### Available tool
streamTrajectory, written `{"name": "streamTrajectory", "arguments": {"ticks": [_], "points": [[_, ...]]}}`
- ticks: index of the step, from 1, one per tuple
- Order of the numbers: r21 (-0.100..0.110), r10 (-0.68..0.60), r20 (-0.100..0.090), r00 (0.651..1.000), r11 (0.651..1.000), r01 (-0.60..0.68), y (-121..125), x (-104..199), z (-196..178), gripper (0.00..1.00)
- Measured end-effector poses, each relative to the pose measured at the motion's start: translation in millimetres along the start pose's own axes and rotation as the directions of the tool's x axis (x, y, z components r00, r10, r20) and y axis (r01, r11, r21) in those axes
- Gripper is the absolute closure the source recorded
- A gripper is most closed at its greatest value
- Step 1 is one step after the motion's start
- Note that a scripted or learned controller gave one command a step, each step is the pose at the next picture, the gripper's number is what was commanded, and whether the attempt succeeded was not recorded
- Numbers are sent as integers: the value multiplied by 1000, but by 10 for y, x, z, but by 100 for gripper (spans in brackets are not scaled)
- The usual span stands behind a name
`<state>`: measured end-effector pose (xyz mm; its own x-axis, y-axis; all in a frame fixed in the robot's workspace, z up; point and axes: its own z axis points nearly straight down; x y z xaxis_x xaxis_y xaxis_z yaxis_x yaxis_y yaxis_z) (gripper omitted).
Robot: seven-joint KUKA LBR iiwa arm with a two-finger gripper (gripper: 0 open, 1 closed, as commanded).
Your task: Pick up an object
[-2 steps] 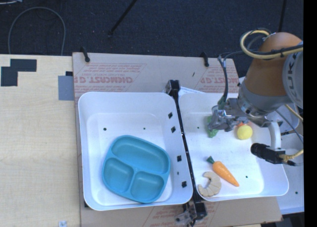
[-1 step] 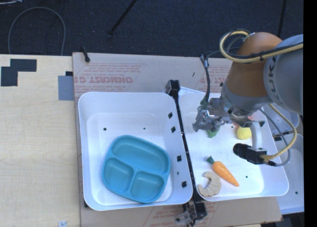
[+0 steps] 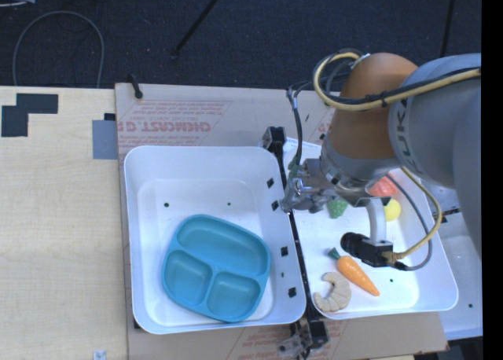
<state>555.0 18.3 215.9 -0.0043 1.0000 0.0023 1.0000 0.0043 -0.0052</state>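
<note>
The robot arm [image 3: 393, 126] hangs over the right bin [image 3: 424, 292], above a toy carrot [image 3: 357, 273] and croissant [image 3: 334, 293]; the gripper's state cannot be told.

both bins [image 3: 157, 163] are white. the divided plate [image 3: 215, 267] is light blue, the toy carrot [image 3: 357, 273] orange with a green tip, the croissant-shaped piece [image 3: 335, 294] pale tan. the arm [image 3: 440, 123] is grey with an orange band [image 3: 373, 107] and yellow cables [image 3: 346, 67].
</note>
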Motion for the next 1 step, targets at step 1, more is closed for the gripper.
{"name": "streamTrajectory", "arguments": {"ticks": [1], "points": [[-1,0,1,1000,1000,0,30,472,61,100]]}}
